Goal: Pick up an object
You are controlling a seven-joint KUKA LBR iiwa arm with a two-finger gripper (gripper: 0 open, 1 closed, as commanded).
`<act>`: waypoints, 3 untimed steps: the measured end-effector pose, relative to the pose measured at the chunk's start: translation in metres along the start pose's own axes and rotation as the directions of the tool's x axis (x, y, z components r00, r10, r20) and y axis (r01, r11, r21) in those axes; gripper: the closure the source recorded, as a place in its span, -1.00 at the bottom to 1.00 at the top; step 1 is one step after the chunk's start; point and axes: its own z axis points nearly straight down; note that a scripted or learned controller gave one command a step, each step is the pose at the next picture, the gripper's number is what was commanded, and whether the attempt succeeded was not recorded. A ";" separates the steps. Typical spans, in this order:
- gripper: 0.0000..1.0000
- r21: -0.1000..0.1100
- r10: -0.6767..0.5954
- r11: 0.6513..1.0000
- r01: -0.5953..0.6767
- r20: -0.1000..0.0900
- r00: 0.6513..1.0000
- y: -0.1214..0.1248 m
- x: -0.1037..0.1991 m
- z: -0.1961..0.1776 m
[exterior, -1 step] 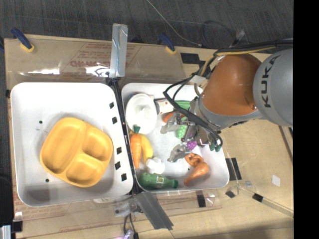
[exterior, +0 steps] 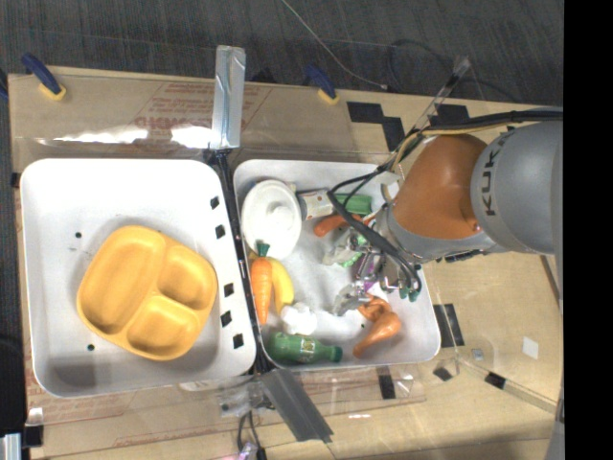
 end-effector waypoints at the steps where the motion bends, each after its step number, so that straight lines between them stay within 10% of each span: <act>1: -1.00 0.000 -0.116 0.993 0.116 0.002 0.993 -0.020 0.003 0.000; 3: -1.00 -0.002 -0.187 0.982 0.187 -0.002 0.982 -0.019 0.004 0.000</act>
